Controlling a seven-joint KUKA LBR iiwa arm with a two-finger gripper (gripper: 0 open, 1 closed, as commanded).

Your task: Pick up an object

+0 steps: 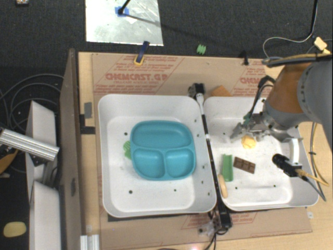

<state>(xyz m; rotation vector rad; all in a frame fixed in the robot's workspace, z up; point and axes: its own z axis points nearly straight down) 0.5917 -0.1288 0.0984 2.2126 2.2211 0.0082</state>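
Right bin [299,189]: one green block [227,167], one brown bar [244,165]

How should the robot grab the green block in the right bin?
Probably from straight above, fingers closing across the green block's narrow width at its middle. It lies flat and long, with the brown piece close on one side, so its long sides give the best hold.

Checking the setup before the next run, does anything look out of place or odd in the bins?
A small green item sits wedged under the left edge of the blue divided tray in the left bin, mostly hidden. Nothing looks spilled.
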